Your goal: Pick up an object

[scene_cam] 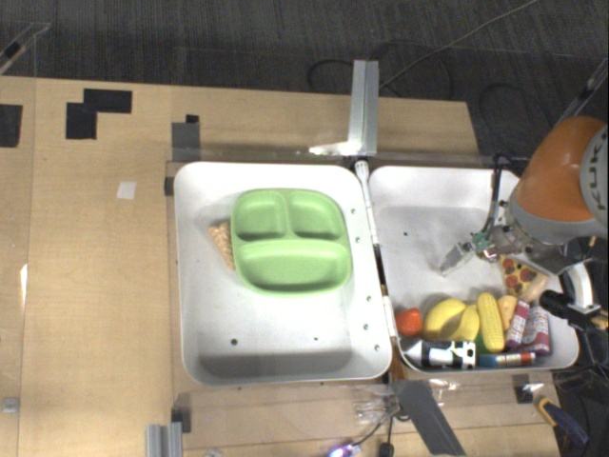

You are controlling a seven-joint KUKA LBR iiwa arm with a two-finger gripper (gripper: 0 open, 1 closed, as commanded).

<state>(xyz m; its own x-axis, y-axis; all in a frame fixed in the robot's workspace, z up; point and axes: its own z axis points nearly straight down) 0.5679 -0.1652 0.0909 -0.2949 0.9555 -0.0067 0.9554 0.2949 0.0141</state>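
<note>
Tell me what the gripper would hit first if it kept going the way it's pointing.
Probably bare floor of the right bin: the gripper points left and down, away from the toy pile. Depth is hard to judge.

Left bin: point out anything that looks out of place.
A tan, grainy item lies wedged under the left edge of the green divided tray, mostly hidden, so I cannot identify it. The tray sits slightly askew in the left bin.

Pale, matt wood-grain tabletop (95, 284). Both white bins (205, 350) look like smooth plastic with a faint sheen. The green divided plate (288, 239) is matt plastic; the upright post (364, 108) is brushed metal.
</note>
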